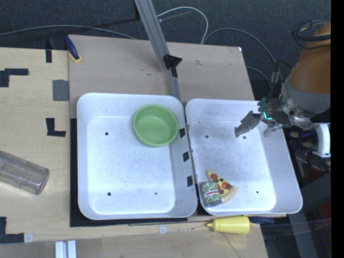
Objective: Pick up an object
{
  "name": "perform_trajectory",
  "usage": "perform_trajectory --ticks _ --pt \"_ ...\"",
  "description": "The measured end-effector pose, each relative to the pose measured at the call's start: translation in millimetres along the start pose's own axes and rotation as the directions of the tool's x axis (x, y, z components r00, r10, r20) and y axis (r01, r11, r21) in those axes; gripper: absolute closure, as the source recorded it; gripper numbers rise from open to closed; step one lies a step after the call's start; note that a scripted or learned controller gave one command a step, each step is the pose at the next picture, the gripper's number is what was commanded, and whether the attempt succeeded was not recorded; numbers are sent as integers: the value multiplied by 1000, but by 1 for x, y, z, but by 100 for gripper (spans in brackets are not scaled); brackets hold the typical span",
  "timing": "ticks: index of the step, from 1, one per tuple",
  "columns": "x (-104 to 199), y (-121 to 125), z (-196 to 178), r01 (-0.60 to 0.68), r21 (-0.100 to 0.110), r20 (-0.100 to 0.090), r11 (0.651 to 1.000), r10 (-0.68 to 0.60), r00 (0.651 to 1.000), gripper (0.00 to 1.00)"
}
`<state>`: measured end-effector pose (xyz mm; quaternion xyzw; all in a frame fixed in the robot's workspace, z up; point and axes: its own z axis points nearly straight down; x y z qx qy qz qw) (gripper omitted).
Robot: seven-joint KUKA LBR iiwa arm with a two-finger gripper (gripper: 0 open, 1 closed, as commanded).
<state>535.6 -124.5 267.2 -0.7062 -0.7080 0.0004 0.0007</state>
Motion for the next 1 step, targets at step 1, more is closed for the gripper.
perform_trajectory --ticks 1 --pt "-4 7 48 -2 4 1 1000 2 1000 0"
